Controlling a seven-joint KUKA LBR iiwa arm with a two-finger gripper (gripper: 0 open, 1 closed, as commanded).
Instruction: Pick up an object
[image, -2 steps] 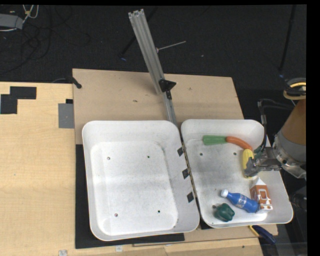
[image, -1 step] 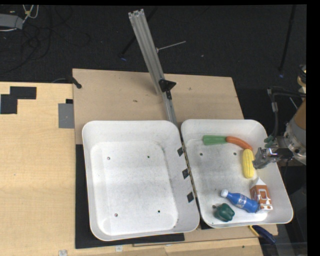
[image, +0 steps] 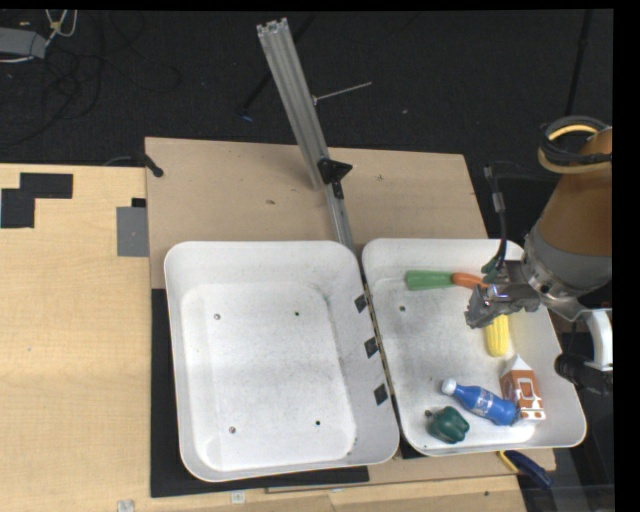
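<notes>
Hovering: my gripper (image: 490, 308) above yellow plastic piece (image: 497, 338), near right white bin's far rim (image: 440, 243)
Grip: cannot tell
Room: left white bin (image: 190, 300)
Contents: blue bottle (image: 482, 401), green lump (image: 448, 425)

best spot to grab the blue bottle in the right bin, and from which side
Grip the blue bottle across its blue body, midway along, coming straight down from above. It lies flat on its side, white cap pointing up-left, so the fingers should close across its narrow width, not along its length. The orange-and-white box sits close on its right, so keeping toward the cap half probably leaves more finger room.
</notes>
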